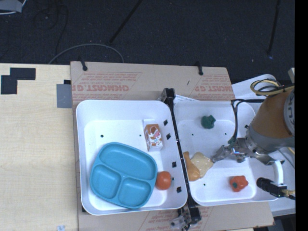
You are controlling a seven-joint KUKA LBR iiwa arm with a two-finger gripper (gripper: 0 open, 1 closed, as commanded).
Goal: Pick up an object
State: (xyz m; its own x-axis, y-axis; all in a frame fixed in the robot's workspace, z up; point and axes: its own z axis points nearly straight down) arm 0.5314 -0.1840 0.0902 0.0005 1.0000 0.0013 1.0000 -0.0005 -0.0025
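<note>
Looks like the approach step. The end effector (217, 156) sits low in the right bin (219, 198), right beside the pale lump (201, 163), with nothing gripped as far as I can see. Honestly can't tell its state from here. The red toy (238, 183) and green one (208, 121) lie apart. Next it needs to straddle the lump and close.

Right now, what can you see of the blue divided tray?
The light blue plastic divided tray lies flat and right side up in the left white bin, turned at an angle toward its near corner. It has rounded corners and three compartments: one large, two smaller, with nothing visible in them. A small orange-red ball sits against its right edge; a small printed carton lies just beyond it.
</note>
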